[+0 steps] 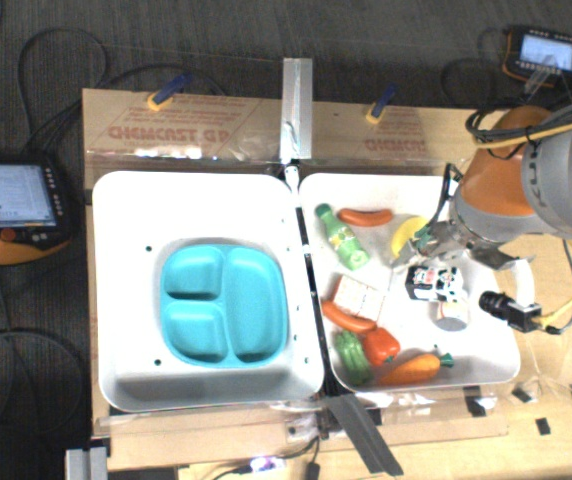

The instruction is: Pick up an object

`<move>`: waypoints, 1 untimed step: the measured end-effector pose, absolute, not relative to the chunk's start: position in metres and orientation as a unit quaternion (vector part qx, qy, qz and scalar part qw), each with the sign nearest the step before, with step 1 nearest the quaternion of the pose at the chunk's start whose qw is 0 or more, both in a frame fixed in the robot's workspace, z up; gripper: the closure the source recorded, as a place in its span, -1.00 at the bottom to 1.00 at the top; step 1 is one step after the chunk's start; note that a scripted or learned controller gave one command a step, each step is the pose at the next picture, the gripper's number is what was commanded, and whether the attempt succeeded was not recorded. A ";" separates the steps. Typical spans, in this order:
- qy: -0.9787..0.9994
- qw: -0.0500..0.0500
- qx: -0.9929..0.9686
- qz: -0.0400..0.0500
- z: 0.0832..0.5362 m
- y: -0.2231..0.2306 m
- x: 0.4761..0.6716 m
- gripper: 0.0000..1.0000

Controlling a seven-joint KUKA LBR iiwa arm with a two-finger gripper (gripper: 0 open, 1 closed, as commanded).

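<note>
Grey and orange arm hardware enters the right bin (506, 363) from the view's right side, with the gripper (434, 280) lowered among the bin contents. Whether its jaws are released, clenched or grasping cannot be determined: the mechanism appears as a black-and-white cluster, and the jaw gap is not resolvable.

Items nearest the jaws:
- A yellow banana-shaped toy (406, 236) lies just above and to the left of the jaws, close to the gripper body. Contact cannot be confirmed.
- A small grey-white rounded object (450, 314) lies directly below the jaws, near or touching the gripper.
- A white block (357, 295) lies to the left of the jaws.

Items further out, all in the right bin:
- A green bottle (343, 238) lies up and to the left, tilted, beyond the banana.
- A red sausage-shaped toy (366, 217) lies above the bottle, near the bin's far wall.
- A second orange-red sausage (347, 317) lies down and to the left, under the white block's lower edge.
- A red pepper (381, 346) and a green vegetable (351, 358) lie beside each other below and to the left.
- A carrot (408, 368) lies below the jaws, against the near wall.

Well to the left of the jaws, the left bin (126, 218) contains a turquoise divided tray (224, 303) with three compartments. A black cylindrical part (504, 307) projects to the right of the jaws.
</note>
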State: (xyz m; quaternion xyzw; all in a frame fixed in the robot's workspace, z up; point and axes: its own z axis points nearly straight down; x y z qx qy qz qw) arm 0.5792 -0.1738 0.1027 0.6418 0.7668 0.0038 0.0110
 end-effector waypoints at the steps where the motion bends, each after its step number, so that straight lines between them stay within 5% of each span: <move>1: 0.796 0.000 0.605 0.000 0.241 -0.113 0.554 1.00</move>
